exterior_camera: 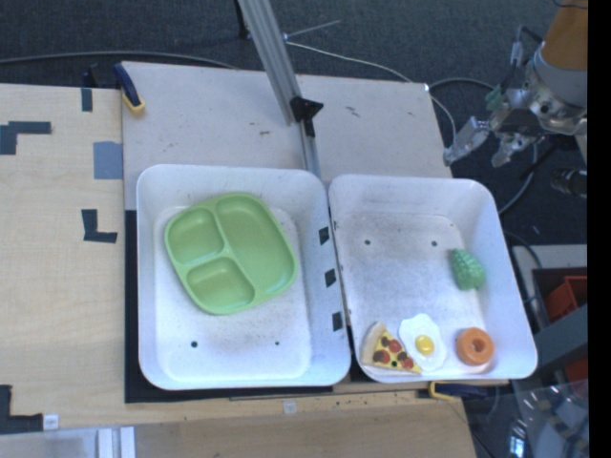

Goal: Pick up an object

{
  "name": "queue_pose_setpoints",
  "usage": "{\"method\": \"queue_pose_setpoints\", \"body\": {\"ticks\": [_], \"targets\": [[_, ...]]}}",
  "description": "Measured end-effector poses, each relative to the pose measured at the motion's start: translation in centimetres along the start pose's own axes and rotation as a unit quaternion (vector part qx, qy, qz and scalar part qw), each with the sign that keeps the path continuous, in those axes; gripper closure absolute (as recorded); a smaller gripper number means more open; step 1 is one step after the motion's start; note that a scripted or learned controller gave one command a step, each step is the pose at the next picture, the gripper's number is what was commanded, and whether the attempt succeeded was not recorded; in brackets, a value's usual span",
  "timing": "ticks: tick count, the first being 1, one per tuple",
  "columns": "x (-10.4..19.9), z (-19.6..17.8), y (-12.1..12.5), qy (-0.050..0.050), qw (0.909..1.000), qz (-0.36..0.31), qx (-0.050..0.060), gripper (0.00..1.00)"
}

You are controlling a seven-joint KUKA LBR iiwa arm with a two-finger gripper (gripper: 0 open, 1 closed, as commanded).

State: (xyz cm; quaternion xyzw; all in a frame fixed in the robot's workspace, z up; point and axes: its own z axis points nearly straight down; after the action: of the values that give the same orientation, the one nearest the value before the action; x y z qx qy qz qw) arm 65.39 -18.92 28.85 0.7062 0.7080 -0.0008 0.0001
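The right bin [410,198] holds four toy foods. A green bumpy broccoli-like piece [468,268] lies by its right wall. Along the near wall sit a pizza slice [389,349], a fried egg [422,340] and an orange donut [474,346]. A green divided plate [229,253] lies in the left bin [162,351]. My gripper [480,147] hangs beyond the right bin's far right corner, above the bench, open with nothing between its fingers. It is well away from every toy.
A slanted metal pole [272,51] rises from the bench behind the bins, ending at a black bracket [305,109]. A blue and yellow clamp [129,88] lies at the far left. Cables [382,65] run across the bench's back.
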Motion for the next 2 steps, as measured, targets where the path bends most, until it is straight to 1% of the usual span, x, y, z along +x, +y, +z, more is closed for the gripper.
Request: {"method": "queue_pose_setpoints", "body": {"ticks": [1, 2], "targets": [[0.0, 0.0, 0.0, 0.000, 1.0000, 0.000, 0.000, 0.00], [0.8, 4.7, -0.1, 0.001, 1.0000, 0.000, 0.002, 0.00]]}}
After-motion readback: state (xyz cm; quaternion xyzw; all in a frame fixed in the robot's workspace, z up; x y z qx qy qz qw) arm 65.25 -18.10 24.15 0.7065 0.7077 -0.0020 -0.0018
